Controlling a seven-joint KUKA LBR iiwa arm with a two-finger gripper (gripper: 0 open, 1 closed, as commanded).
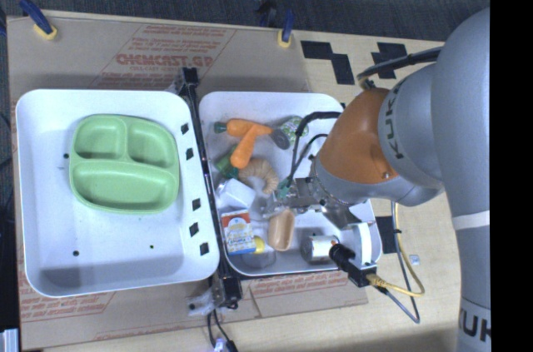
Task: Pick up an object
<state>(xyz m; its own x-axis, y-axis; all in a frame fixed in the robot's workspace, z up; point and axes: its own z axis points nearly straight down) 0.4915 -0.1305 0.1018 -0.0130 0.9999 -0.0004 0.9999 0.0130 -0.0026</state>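
Observation:
The right bin [250,100] holds several small things: two orange carrot-like pieces [243,139], a lumpy tan item [263,171], a tan bun [281,230], a small carton with a red and blue label [237,235], a silver can [316,248] and a white packet [236,192]. My gripper [288,193] hangs low over the middle of this bin, just above the bun and right of the lumpy tan item. The orange wrist band and grey arm cover its tip and the bin's right part. I see nothing clearly held.
The left bin [42,259] holds a green divided plate [125,163] in its upper half. A black hinge strip [198,176] runs between the bins. A yellow cable [400,288] trails off the right bin's lower corner. Cardboard lies under both bins.

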